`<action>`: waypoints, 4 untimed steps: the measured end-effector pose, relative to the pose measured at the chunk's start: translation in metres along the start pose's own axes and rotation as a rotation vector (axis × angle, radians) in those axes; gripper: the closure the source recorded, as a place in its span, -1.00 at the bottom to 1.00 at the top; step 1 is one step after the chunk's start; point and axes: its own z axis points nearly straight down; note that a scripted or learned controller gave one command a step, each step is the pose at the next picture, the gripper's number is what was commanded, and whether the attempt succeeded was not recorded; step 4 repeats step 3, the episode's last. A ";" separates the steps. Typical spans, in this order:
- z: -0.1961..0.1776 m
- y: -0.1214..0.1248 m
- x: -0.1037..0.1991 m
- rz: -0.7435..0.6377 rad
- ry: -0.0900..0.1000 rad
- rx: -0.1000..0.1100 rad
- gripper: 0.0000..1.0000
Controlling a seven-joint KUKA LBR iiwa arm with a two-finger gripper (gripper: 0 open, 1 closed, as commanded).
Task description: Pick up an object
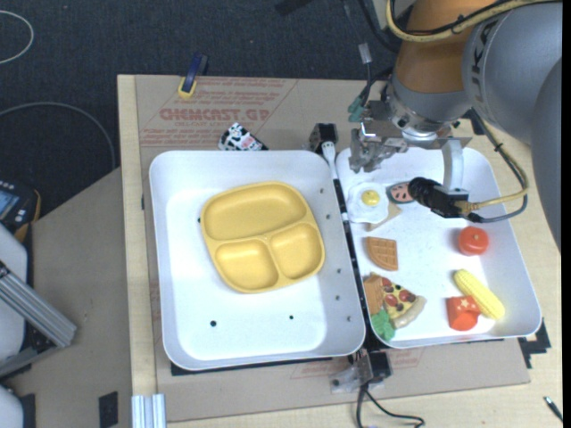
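The gripper (pixel 368 157) is seen at the right bin's (pixel 513 266) 11 o'clock corner, just above the fried egg (pixel 368 201); whether it is apart or together cannot be told. A waffle (pixel 384 253) is placed at 6 o'clock of the egg, a pizza slice (pixel 395 300) below it. A tomato (pixel 473 240) and corn (pixel 479 293) are laid toward 4 o'clock. A yellow tray (pixel 260 235) is set in the left bin (pixel 178 310).

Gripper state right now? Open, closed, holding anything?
Gripper: above the fried egg at the right bin's back edge; open or closed cannot be told, and nothing visibly held.
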 end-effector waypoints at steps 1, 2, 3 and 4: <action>0.016 -0.012 0.000 0.006 -0.001 0.006 1.00; -0.002 -0.003 -0.002 0.004 -0.001 -0.002 1.00; 0.020 -0.007 0.000 0.005 -0.001 0.006 1.00; 0.020 -0.007 0.000 0.005 -0.001 0.006 1.00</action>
